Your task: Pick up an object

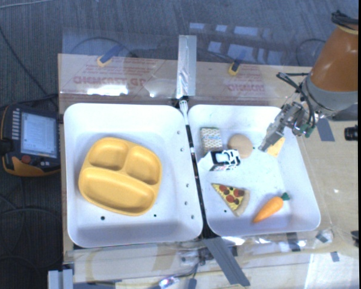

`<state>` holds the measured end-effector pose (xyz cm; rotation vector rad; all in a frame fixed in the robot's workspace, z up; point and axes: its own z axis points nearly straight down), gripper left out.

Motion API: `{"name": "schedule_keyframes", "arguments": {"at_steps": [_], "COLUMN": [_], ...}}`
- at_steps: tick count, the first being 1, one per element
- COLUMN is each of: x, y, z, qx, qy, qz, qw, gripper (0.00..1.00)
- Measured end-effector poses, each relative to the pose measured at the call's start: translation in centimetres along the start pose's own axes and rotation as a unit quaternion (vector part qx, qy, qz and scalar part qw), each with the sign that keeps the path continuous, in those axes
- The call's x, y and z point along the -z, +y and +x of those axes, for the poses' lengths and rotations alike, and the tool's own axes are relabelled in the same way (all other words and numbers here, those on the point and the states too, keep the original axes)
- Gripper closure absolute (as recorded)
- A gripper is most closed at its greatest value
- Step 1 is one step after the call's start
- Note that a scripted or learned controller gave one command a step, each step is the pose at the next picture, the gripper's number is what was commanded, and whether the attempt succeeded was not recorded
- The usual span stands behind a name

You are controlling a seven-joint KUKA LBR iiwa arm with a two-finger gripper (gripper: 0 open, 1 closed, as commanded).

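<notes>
Approach step: gripper [271,142] over right bin [301,179], finger state unreadable. Cheese [277,147] just beside; descent and closing next.

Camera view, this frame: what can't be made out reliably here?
- End effector: too small and blurred to tell its finger state.
- Yellow piece under the end effector: partly covered by it, identity unclear.
- Black-and-white object: too small to identify.
- Arm: cut off by the right edge.
- Patterned block: print unreadable.
</notes>
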<state>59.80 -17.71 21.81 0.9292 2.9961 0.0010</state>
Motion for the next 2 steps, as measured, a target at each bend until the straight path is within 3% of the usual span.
{"name": "schedule_keyframes", "arguments": {"at_steps": [1, 2], "x": [-3.9, 2.0], "y": [-0.5, -0.3], "z": [-5.2, 3.6], "qx": [-0.146, -0.265], "qy": [0.0, 0.002], "qz": [0.002, 0.002], "qw": [0.9892, 0.9643], "gripper": [1.0, 1.0]}}
